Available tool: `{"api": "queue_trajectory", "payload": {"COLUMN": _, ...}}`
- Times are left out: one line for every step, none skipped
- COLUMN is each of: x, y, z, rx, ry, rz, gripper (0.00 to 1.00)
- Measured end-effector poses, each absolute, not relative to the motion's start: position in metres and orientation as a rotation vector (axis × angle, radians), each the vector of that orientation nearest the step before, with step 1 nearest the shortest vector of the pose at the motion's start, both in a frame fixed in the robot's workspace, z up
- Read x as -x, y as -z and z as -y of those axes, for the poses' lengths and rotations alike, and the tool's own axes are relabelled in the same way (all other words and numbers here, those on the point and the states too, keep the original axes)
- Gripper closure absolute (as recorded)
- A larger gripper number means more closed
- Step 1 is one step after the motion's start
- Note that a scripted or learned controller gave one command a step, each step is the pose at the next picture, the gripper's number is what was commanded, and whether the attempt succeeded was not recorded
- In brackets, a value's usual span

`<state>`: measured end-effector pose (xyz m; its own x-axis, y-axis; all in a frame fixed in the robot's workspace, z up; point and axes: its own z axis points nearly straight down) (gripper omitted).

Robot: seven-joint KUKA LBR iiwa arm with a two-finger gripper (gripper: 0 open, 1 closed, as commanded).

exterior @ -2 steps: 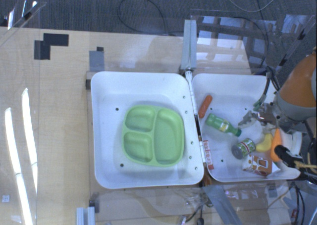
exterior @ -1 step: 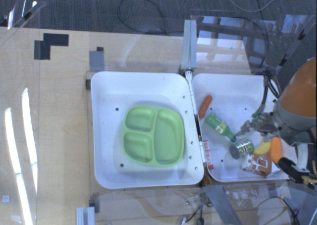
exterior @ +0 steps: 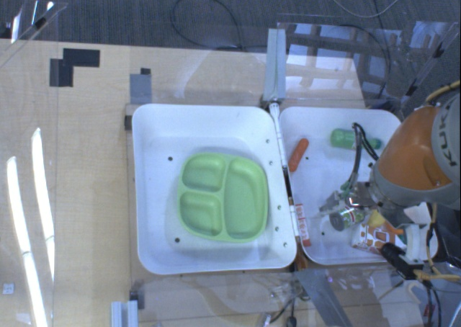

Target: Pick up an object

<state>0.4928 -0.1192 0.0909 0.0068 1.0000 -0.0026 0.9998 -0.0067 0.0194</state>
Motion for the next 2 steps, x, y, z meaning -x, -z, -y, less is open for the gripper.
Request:
{"api": "queue_trajectory", "payload": {"x": -0.496, "y": -0.103, "z": 0.119, "rx": -2.211, "ry": -0.027, "rz": -2.2, "gripper": 1.0}}
{"api": "queue_trajectory", "payload": {"x": -0.544, "y": -0.185, "z": 0.035, "rx": -2.496, "ry": -0.007, "rz": -1.902, "gripper": 1.0}}
